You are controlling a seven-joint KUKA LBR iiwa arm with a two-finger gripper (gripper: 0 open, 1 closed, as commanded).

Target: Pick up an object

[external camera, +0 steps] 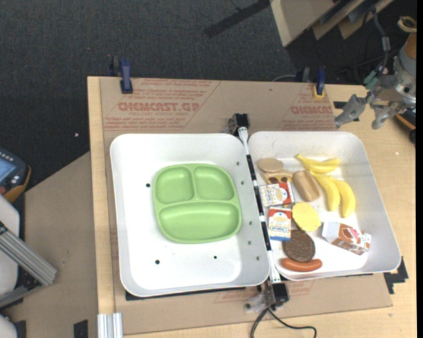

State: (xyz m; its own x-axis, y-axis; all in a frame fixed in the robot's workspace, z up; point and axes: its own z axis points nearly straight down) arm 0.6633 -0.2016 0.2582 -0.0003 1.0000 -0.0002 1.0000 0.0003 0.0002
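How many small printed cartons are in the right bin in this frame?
3. One carton lies beside the bin's left wall, a second carton sits just below it, and a third carton lies tipped near the lower right corner. Others may be hidden under the crowded food.

— Dark grey carpet floor [59, 39] all around. Brown board on the table [198, 105], red letters printed on it.

— Two blue clamps [123, 72] at the far edge. Cardboard box [317, 16] up top.
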